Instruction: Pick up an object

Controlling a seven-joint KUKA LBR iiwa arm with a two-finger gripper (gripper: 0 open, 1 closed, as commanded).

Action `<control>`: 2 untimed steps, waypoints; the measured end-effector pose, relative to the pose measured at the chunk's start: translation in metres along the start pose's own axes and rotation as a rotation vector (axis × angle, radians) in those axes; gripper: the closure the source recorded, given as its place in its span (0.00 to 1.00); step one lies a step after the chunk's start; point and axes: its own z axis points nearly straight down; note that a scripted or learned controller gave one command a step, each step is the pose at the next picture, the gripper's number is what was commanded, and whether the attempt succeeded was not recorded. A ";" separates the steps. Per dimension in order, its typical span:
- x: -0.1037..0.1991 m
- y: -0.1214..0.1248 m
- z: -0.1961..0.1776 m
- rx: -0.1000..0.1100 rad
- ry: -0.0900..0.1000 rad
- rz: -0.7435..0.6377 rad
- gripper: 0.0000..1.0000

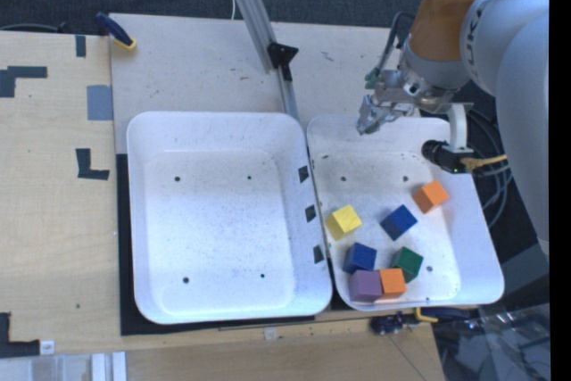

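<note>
We look down at a slant on a bench with two white bins side by side. The left bin (214, 219) has bare white floor. The right bin (446, 281) holds seven small blocks, all gathered in its near half.

A yellow block (344, 220) lies near the left wall of that bin. A blue block (399, 221) sits to its right, and an orange block (431, 195) further right, close to the far wall. Nearer to us we see a second blue block (360, 257), a green block (409, 262), a purple block (365, 285) and a second orange block (393, 282) (these last two touch each other).

The grey arm (500, 22) reaches in from the right. Its gripper (369, 122) hangs over the far edge of the right bin, well apart from every block. Nothing sits between its tips, and we cannot tell whether it is apart or together.

A metal pole (254, 4) slants across the bench behind the bins.
</note>
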 end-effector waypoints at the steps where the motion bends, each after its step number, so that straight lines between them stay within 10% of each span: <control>1: 0.008 0.004 -0.061 -0.002 0.000 0.000 1.00; 2: 0.056 -0.010 -0.057 0.005 0.000 -0.002 1.00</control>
